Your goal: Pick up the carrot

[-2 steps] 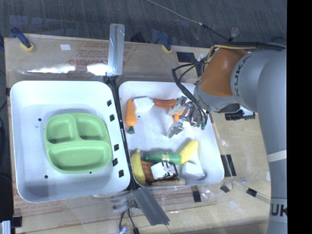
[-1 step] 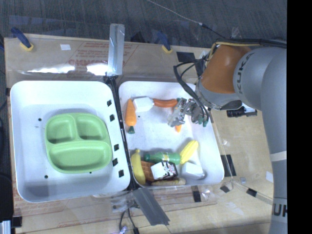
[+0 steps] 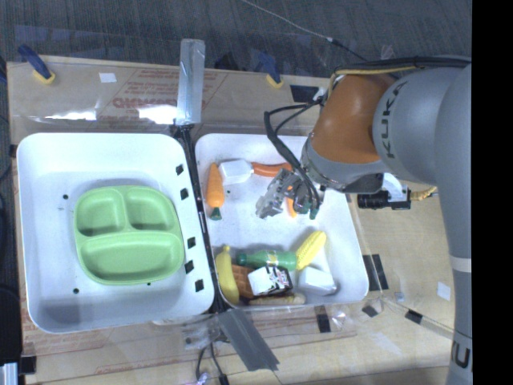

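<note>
Fingers [image 3: 272, 203] of my gripper [image 3: 282, 199] hang low over the middle of the right bin [image 3: 341, 247]; I cannot tell whether they are open or closed. I note the carrot [image 3: 215, 187] lying lengthwise near that bin's left wall, apart from the gripper.

Even overhead light, slightly soft focus throughout, glare on the clear plastic strip [image 3: 120, 107] behind the left bin [image 3: 32, 215], faint shadows inside both bins.
</note>
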Robot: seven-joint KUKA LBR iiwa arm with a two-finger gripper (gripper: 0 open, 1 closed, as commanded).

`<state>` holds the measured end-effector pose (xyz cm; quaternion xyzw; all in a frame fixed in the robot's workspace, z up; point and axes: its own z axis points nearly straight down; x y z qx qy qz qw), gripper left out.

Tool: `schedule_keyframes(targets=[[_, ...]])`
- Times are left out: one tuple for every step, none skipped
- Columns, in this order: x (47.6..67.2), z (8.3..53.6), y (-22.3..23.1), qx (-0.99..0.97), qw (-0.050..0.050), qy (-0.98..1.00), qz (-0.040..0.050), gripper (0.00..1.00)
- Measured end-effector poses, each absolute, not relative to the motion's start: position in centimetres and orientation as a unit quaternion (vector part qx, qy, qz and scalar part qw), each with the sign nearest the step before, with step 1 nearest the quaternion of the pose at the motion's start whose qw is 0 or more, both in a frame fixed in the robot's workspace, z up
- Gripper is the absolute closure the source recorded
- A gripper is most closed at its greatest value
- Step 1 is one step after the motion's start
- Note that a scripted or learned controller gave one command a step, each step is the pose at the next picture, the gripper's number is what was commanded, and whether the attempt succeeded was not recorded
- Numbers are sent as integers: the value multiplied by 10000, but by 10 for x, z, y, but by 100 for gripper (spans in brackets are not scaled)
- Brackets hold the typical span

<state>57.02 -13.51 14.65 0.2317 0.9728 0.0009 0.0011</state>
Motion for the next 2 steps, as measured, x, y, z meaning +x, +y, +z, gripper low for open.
schedule_keyframes(targets=[[580, 193, -73, 3806, 8, 9247, 5, 100], [577, 192, 24, 5324, -4, 8465, 3, 100]])
